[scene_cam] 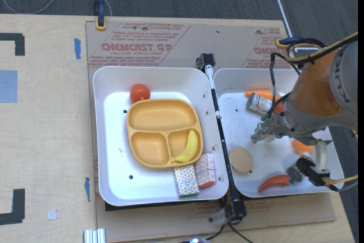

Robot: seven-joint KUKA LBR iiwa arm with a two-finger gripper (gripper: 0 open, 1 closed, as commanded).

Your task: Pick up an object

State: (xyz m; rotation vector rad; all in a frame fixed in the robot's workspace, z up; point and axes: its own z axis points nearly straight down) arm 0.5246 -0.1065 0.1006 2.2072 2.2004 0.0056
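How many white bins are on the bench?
2. The left bin holds a yellow divided plate with a banana in one compartment. The right bin sits right beside it, under the arm.

Two white bins sit side by side on the surface (45, 139). The left bin (108, 139) holds a yellow divided plate (153, 122) with a banana (189, 148) in its lower right compartment. A red tomato (140, 92) lies just beyond the plate's upper left rim. Two small cartons (195, 175) lie against the plate's lower right edge.

In the right bin (239, 94), the claw (266, 132) hangs low over the bin floor, near its middle. A tan round disc (242, 160) lies near the claw, toward the bin's front left. A red pepper (273, 182) lies at the front wall. A small can (259, 102) and an orange carrot (261, 93) lie toward the back. An orange item (301, 145) shows partly under the arm (318, 94); its kind cannot be told.
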